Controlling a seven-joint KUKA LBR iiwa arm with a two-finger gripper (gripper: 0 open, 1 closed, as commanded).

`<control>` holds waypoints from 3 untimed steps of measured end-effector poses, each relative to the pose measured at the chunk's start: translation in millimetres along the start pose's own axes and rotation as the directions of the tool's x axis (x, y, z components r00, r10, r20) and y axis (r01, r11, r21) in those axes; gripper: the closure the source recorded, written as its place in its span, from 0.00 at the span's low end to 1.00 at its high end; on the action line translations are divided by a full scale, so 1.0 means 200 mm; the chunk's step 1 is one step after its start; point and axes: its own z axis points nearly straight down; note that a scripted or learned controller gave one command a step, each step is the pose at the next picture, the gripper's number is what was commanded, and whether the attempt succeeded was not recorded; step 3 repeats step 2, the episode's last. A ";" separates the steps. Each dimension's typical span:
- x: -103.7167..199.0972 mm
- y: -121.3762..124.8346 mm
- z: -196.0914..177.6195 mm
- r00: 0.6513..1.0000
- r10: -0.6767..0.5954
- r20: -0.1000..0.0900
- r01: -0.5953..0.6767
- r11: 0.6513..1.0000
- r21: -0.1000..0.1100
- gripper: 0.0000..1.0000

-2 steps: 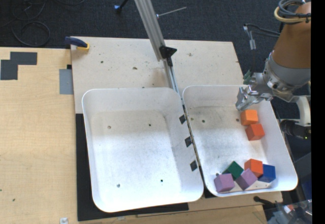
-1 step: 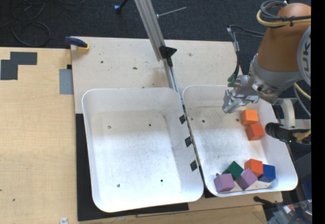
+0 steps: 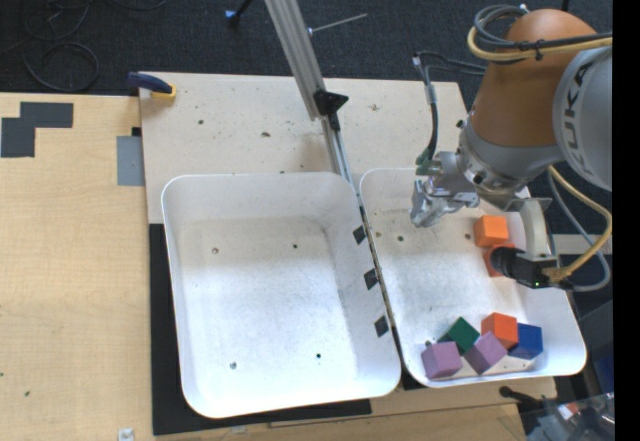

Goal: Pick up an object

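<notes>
Just right of the hand (image 3: 428,209), an orange block (image 3: 492,230)

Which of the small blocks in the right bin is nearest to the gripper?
The lone orange block, just right of the gripper. The green, purple, blue and other blocks cluster at the bin's near corner.

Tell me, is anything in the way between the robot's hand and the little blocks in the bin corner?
Nothing visible is. The hand hangs over the far part of the right bin. The purple block, green block and their neighbours sit in the near corner, with bare white bin floor between.
</notes>
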 end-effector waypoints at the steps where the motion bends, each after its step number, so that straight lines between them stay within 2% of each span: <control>1: 0.30 -0.03 0.02 1.000 -0.002 -0.001 0.002 1.000 0.001 1.00; 2: 0.52 -0.07 0.03 1.000 -0.001 0.000 0.001 1.000 0.003 1.00; 3: 0.52 -0.07 0.03 1.000 -0.001 0.000 0.001 1.000 0.003 1.00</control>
